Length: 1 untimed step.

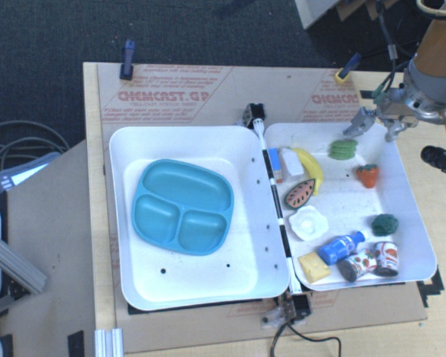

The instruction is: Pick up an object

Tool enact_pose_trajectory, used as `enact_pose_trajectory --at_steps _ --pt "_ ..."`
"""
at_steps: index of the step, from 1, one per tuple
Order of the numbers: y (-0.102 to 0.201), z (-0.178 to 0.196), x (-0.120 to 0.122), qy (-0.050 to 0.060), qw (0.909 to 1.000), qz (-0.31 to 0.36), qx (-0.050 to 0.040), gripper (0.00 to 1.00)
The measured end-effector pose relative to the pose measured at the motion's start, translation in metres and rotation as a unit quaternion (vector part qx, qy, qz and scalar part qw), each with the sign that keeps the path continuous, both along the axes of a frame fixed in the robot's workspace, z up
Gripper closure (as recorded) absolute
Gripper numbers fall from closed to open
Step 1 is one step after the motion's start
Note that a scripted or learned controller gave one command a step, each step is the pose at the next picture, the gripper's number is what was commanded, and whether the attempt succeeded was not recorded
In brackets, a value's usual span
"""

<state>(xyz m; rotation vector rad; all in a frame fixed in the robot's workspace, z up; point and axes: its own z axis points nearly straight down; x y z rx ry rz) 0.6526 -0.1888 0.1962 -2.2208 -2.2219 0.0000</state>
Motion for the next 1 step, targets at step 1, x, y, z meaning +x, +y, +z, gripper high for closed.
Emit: enact_pose_trajectory --at_steps 1 --pt "-0.0152 -0.1125 0.0132 0.002 1.0 0.0 0.0004 0.0"
